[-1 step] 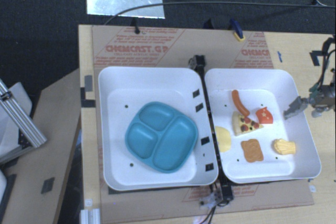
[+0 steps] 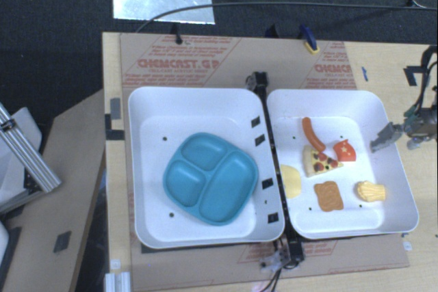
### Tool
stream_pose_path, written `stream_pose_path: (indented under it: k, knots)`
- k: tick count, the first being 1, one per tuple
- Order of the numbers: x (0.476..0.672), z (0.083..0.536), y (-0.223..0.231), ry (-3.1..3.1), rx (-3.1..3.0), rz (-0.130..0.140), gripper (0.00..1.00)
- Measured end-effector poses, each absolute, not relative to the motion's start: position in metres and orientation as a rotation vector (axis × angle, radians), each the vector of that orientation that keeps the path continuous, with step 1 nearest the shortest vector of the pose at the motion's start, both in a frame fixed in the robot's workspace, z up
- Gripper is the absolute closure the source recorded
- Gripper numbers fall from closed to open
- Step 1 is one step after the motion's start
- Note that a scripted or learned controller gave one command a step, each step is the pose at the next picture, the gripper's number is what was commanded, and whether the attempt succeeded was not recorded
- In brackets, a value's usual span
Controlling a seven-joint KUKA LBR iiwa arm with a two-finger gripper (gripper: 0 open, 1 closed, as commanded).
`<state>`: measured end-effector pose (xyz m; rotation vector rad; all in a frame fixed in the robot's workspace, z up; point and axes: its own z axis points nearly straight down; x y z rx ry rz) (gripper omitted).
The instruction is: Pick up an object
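Your claw (image 2: 384, 136) hangs at the right bin's (image 2: 393, 121) right rim; whether it is spread you cannot tell. Nearest food: the red piece (image 2: 345, 151), left of the claw, inward from that rim, beside the pizza slice (image 2: 319, 163).

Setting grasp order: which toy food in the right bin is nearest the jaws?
The red strawberry-like piece, just right of the pizza slice; the yellow piece sits lower.

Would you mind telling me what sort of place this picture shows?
Probably a robotics lab's grasping bench: two white bins side by side on a cardboard-covered bench, toy food like a sausage and a blue divided plate, and a gripper at the right bin's edge.
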<state>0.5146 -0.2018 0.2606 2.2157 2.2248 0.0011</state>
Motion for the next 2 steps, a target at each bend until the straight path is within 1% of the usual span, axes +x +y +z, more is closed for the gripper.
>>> stream_pose_path:
  k: [1,2]
  knots:
    - [0.525,0.210,-0.205,2.224,2.221,-0.001,0.00]
    - [0.527,0.148,-0.200,2.225,2.222,-0.002,0.00]
